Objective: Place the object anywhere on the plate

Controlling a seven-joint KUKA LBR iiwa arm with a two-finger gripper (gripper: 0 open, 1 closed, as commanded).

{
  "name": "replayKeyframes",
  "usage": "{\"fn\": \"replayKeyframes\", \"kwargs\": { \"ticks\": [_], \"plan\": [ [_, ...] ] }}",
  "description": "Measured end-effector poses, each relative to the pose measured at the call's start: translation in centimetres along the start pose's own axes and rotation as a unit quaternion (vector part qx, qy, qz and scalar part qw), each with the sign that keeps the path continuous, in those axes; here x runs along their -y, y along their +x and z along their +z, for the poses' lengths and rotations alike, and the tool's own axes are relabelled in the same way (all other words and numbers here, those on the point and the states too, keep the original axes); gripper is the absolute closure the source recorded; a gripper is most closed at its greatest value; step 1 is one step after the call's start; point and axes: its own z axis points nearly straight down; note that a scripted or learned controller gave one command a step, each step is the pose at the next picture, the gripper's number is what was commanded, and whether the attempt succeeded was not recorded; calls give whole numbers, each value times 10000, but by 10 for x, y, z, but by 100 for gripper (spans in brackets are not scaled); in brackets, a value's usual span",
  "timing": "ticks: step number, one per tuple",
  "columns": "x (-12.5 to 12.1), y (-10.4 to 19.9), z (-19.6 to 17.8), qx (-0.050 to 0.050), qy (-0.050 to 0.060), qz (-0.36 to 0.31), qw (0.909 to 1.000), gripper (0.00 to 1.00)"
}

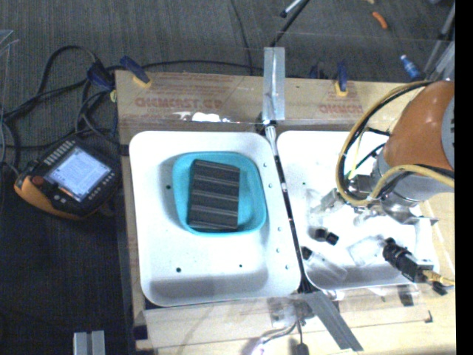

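Resting on the blue plate (255,198), dark ridged block (215,194), well apart from claw (347,231), grip state unclear

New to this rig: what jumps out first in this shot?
First, the dark ribbed block lying on the turquoise plate in the left bin: strong contrast against the white. Next, the grey arm with its orange band reaching in from the right, over the right bin, with yellow and black cables looping beside it. The teach pendant with its lit screen sits on the floor left of the bench.
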Motion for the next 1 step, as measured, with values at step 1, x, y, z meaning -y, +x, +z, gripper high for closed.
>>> {"fn": "replayKeyframes", "kwargs": {
  "ticks": [1],
  "plan": [
    [-7, -64, -56, 9, -8, 447, 9990, 0]
  ]
}}
